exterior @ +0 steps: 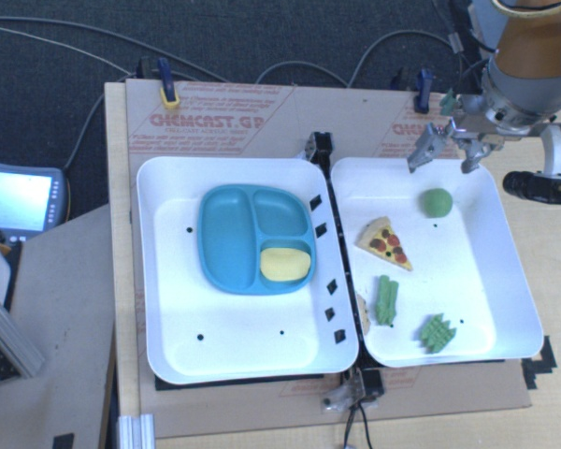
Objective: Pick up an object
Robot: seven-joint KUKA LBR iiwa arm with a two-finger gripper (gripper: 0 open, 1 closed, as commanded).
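Gripper [446, 153] hangs wide open, holding nothing; green ball [437, 203] lies just below it, pizza slice [385, 242] nearby.

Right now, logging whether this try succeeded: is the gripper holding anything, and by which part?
Nothing is held. The gripper hangs open above the right bin's far edge, with the green ball lying untouched below it.

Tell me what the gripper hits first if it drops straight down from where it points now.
Most likely the bare floor of the right bin near its far edge. The open gripper hangs just above and behind the green ball; depth is unclear, so it might graze it.
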